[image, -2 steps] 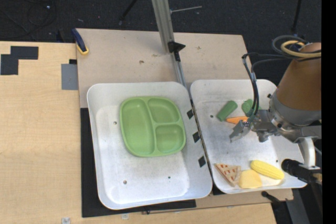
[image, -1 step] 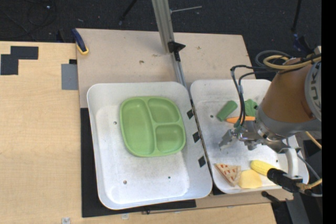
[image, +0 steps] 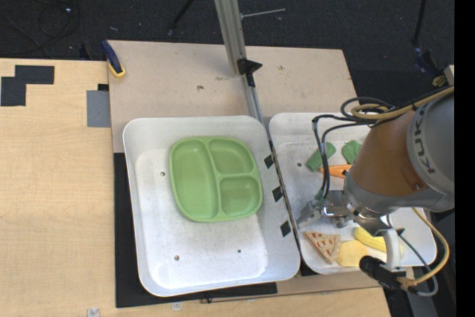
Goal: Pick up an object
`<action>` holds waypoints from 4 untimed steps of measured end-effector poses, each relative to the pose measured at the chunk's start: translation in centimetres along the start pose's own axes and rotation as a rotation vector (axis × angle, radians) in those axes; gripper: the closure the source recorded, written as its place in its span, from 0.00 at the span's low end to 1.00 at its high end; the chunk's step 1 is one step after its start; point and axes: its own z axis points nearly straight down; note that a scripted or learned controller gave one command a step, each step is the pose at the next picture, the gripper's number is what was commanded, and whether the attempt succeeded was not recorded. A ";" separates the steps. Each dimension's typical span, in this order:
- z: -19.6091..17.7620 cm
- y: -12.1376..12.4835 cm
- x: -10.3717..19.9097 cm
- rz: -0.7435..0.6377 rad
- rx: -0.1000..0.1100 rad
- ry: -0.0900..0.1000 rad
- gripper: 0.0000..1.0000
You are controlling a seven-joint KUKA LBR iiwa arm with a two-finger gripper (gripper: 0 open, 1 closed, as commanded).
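The gripper (image: pixel 320 213) hangs just above the waffle-patterned toy wedge (image: pixel 323 243); finger state: cannot tell. The wedge looks light, stiff; pinch its straight edges.

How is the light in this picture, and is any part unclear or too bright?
In the camera view the light is even and soft; the green divided plate is sharp, and the white bin under it looks bright without losing its specks. The arm hides much of the right bin, and the small items near the hand look slightly blurred.
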 end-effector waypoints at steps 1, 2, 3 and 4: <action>-1.3 0.1 -0.2 0.006 -0.004 -0.001 1.00; -5.6 -0.3 -0.2 0.001 -0.011 -0.003 1.00; -11.9 -0.3 0.0 -0.002 -0.014 -0.003 1.00; -12.1 -0.3 -0.1 0.000 -0.008 -0.003 1.00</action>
